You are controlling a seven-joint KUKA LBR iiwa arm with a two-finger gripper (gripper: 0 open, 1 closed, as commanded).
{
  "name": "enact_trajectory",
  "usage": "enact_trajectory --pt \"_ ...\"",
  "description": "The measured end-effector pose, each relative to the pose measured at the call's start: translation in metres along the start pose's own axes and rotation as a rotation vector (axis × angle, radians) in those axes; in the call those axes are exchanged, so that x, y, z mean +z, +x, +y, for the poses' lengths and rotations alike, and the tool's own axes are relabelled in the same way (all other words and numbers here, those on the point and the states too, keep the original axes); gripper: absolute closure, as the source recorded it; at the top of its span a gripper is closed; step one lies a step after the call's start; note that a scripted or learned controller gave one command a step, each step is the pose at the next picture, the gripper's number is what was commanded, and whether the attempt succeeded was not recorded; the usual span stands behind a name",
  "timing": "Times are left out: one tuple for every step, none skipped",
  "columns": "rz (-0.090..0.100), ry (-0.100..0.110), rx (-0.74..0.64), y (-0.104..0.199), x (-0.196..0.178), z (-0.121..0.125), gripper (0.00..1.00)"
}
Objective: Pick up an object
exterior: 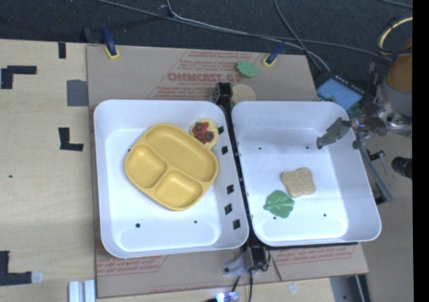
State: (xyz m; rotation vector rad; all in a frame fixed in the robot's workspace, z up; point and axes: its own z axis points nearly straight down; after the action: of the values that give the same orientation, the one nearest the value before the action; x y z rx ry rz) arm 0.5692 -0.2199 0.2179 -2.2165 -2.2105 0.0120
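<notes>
In the right bin [348, 227] lie a tan toy bread slice [298, 181] and, just below and left of it, a green leaf-shaped toy [279, 203]. My gripper [344, 140] hangs over the bin's upper right corner, up and to the right of the bread slice and well apart from it. Its two dark fingers [330, 135] are spread open with nothing between them. The left bin [110, 180] holds a yellow divided plate [171, 166] and a small round toy pizza [204, 130] at the plate's upper right edge.
Both bins rest on a cardboard sheet [194, 73]. A green textured toy [247, 68] and a pale disc [244, 92] lie on it behind the bins. Cables run across the dark floor at the back. A blue item [342, 90] sits beside the arm.
</notes>
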Motion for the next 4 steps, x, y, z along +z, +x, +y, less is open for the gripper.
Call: enact_trajectory --pt "-0.003 -0.012 -0.004 0.000 -0.007 0.003 0.00" --pt "-0.002 -0.008 -0.004 -0.002 0.047 0.013 0.00" --pt "-0.002 -0.007 -0.006 0.003 0.111 0.017 0.00" --pt "-0.005 -0.014 -0.005 0.003 0.133 0.018 0.00"
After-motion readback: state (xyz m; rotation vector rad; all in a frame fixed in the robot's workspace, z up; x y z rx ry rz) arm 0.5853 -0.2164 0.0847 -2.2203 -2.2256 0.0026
